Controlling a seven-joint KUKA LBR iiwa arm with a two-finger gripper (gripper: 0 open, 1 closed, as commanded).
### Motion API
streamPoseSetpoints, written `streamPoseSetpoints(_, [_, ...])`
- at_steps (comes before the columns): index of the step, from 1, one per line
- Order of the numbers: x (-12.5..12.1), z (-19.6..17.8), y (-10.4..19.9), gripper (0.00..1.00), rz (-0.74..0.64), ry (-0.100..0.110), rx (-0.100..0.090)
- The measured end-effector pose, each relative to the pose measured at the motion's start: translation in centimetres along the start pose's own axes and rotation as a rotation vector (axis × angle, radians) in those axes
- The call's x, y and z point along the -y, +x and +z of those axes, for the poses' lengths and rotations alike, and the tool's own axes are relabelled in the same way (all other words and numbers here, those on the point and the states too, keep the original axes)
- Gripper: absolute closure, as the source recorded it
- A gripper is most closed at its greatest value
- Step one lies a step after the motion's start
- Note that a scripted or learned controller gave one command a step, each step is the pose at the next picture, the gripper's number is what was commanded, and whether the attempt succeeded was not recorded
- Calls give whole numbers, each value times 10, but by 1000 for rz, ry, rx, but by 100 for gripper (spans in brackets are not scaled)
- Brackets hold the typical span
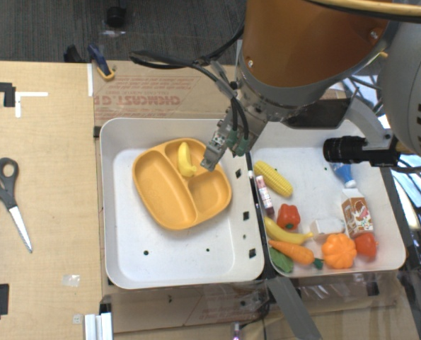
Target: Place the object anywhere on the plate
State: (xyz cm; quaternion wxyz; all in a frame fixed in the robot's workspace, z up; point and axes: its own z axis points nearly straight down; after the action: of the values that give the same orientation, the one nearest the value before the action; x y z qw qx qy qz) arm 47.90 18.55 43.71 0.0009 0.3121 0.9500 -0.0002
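Yellow toy banana lay in the plate, gripper beside it.

In the left shallow white bin [125,261], bare floor lay open at six o'clock of the yellow divided plastic plate [169,197]. The small yellow banana-shaped toy [186,160] sat in its twelve-o'clock compartment. The two-finger gripper [211,159] hung at its three o'clock; whether its fingers were parted, I cannot tell. The right white bin [388,261] held toy corn [275,178], a carrot [295,251] and a small orange pumpkin [338,250].

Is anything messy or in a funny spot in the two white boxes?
Nothing looks spilled or broken. The yellow plate sits at a slant in the left bin, with a small yellow piece in one of its upper compartments. The toy foods, like the corn and the carrot, lie jumbled in the right bin.
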Motion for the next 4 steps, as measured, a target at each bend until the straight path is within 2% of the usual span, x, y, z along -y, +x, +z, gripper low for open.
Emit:
streamPoseSetpoints(1, [-35, 84, 27, 100, -18, 2, -2])
streamPoseSetpoints(2, [-35, 84, 26, 0, -17, 2, -1])
streamPoseSetpoints(3, [-36, 75, 26, 100, -19, 2, 0])
streamPoseSetpoints(4, [-36, 67, 25, 100, -22, 3, 1])
